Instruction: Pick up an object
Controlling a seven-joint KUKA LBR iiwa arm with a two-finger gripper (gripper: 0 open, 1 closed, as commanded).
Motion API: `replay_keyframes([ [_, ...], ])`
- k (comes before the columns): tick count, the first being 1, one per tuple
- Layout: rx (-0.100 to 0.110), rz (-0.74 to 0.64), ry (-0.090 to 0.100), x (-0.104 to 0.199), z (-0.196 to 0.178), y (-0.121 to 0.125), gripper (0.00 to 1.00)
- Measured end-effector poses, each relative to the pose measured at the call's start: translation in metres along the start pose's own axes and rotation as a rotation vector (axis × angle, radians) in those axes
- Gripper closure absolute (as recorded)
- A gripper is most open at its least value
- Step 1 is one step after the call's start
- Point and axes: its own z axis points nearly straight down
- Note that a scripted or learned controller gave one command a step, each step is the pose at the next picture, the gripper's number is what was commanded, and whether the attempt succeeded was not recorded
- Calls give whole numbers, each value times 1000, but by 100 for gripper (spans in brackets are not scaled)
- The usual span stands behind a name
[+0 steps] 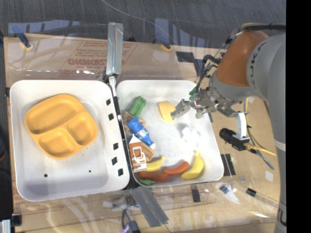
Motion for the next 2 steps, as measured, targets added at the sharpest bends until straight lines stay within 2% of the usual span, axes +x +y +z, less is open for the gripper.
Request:
replay_keyframes([
  [1, 1, 45, -1, 32, 103, 45, 0],
  [2, 0, 40, 0, 33, 92, 46, 100],
])
